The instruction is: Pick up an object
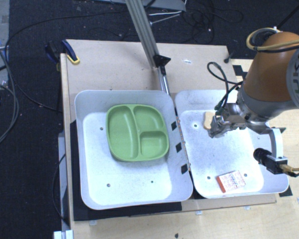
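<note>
Green plastic 3-compartment plate (138, 132) lay in the left white bin (89, 183). In the right white bin (269, 185), the end effector (217, 129) hung beside a small tan object (208, 120); a red-and-white packet (231, 181) lay well apart.

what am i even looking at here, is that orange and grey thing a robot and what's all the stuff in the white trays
Yes, that is a robot arm, grey and orange, reaching in from the right. One fixed camera looks down on a bench from above, at a slant. On the bench sit two shallow white bins side by side. The left bin holds a green divided plate. The right bin holds a small red and white packet near its front, and a pale object farther back. The arm's pincer is low in the right bin, right beside that pale object. I cannot tell whether it grips anything.
</note>
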Robot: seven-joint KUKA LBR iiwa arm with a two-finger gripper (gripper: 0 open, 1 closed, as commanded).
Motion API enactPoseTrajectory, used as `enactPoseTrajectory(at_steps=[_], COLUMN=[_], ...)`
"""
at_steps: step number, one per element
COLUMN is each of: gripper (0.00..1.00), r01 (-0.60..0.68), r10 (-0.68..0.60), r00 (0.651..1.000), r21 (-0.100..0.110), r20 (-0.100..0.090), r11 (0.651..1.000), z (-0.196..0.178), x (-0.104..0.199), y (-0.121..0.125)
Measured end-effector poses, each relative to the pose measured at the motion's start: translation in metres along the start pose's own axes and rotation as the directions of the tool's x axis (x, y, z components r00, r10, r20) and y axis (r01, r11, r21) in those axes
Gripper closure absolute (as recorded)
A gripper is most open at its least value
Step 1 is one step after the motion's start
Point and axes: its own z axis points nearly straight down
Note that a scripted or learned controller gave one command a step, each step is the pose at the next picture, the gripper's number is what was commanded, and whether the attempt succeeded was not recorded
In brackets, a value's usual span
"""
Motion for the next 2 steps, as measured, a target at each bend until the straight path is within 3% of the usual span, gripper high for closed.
enactPoseTrajectory(at_steps=[2], gripper=[1.0], r01=[-0.001], r10=[0.001], r00=[1.0], r21=[0.004], r20=[0.0], r11=[1.0], z=[0.019], x=[0.102], y=[0.011])
